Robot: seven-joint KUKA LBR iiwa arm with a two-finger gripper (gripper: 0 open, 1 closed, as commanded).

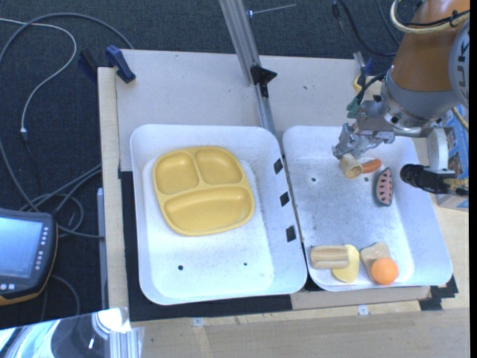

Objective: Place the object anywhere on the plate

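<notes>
Beside the fingers (350, 155), a watermelon slice (384, 186) lies near a carrot (370, 166).

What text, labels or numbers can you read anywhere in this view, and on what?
None can be read.
Pendant at the left edge: its screen glows blue, but whatever it shows is too blurred to read.
Black markers between the bins: plain shapes, no lettering.
Plate, bins and food items: no printing visible.

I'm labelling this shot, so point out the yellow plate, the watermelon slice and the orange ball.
yellow plate (203, 208): camera view, large lower compartment.
watermelon slice (384, 186): camera view, red middle.
orange ball (384, 271): camera view, centre.
</notes>
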